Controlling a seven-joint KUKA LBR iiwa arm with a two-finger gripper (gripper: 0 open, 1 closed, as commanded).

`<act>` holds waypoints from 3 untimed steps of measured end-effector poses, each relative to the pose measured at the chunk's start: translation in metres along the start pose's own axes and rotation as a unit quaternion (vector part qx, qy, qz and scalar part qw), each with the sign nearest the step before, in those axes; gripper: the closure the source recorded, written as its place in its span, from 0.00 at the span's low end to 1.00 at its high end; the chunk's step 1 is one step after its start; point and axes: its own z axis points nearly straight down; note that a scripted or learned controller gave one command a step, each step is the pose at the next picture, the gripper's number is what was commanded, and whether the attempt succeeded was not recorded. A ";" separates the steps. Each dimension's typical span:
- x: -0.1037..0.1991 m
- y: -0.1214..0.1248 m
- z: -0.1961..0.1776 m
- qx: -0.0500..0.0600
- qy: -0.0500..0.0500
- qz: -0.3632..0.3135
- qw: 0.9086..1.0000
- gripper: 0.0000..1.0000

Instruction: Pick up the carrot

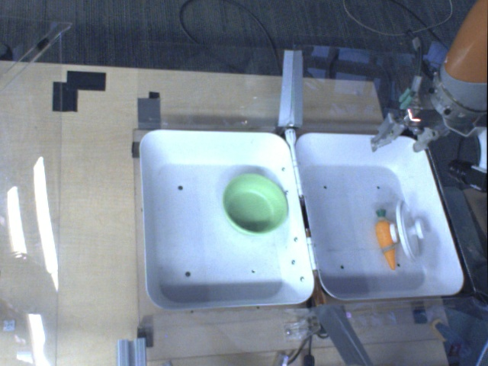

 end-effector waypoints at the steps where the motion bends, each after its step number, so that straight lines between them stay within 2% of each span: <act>1: -0.035 -0.055 0.096 0.000 0.000 -0.129 0.992 0.00; 2: -0.019 -0.080 0.174 -0.002 0.000 -0.136 0.991 0.00; 3: -0.059 -0.126 0.178 -0.010 0.001 -0.163 0.987 0.00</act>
